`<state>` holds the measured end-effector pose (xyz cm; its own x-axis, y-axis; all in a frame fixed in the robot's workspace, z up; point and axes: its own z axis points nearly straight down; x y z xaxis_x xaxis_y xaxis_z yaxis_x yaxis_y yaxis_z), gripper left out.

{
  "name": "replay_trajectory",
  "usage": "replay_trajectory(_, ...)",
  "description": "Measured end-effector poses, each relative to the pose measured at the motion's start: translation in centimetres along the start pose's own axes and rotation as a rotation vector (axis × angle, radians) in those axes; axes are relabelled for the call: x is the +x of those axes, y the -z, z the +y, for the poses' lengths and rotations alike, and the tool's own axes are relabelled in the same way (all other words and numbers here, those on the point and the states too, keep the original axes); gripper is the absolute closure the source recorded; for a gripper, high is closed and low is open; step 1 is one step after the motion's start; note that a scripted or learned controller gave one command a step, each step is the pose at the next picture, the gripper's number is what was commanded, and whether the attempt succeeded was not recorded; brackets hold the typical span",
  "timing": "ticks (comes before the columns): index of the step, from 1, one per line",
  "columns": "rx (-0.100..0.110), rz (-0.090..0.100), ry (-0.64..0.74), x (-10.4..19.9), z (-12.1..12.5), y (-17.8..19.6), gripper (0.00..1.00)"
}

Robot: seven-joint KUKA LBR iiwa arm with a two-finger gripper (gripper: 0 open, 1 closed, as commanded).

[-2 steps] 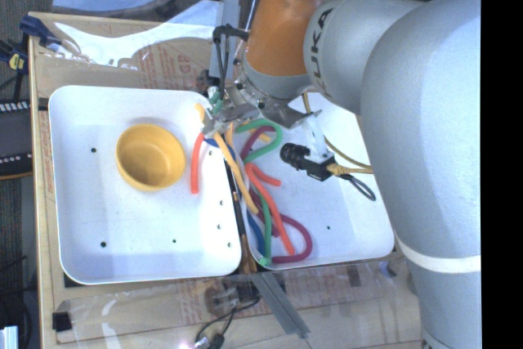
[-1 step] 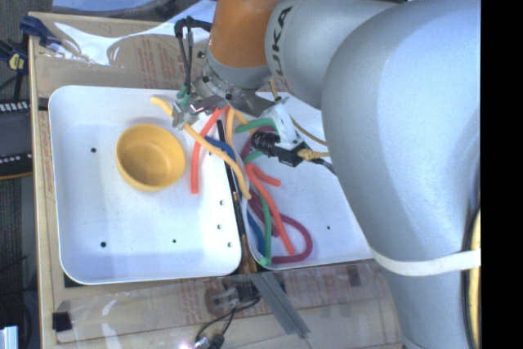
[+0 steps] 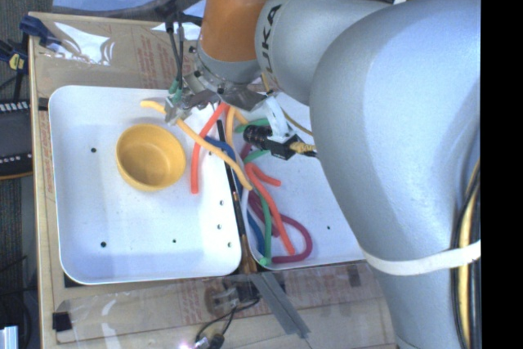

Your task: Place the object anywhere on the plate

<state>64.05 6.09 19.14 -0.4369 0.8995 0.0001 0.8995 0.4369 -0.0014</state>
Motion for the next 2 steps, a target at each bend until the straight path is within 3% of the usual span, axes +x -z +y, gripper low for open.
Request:
replay_trajectory(1, -0.003, -0.002, 0.155, 0.6, 0.9, 0.1, 1.00)
replay_trajectory(2, 0.004, 0.001, 0.131, 1.8, 0.7, -0.1, 1.00)
